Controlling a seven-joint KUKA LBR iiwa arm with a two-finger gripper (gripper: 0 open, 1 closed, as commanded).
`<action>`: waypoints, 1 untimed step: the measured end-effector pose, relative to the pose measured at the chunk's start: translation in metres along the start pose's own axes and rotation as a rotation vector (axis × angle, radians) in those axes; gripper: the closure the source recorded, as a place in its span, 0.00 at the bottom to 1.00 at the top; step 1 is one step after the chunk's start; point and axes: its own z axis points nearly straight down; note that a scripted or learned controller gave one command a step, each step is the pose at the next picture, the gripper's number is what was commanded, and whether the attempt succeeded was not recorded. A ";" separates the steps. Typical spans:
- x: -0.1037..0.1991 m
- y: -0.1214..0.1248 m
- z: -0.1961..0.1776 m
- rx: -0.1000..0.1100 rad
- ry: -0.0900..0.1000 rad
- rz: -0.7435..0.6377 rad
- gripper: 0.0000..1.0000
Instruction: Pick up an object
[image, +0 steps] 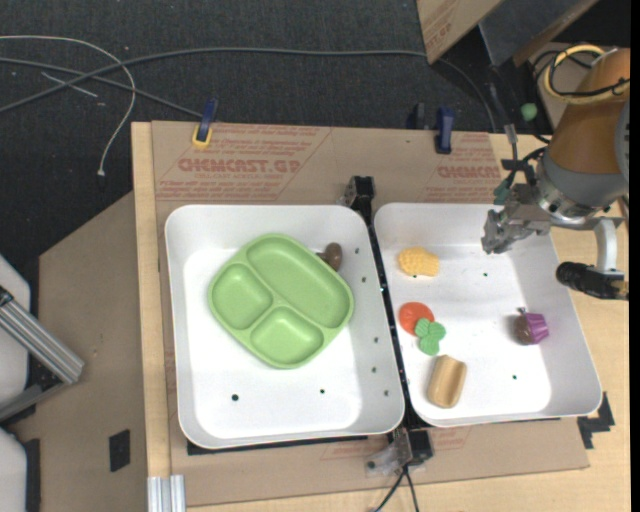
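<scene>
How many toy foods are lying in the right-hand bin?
4: a yellow corn piece near the top left, a red tomato with green leaves below it, a tan bread roll at the bottom, and a purple piece toward the right. None seems hidden.

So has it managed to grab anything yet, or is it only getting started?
Nothing looks picked up yet. The gripper is over the back of the right bin, with no item seen between its fingers. The yellow corn, the tomato, the bread roll and the purple toy all lie on the bin floor. Choosing one, closing on it and lifting are left.
</scene>
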 end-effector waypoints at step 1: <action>0.000 0.002 -0.044 -0.001 0.000 -0.002 1.00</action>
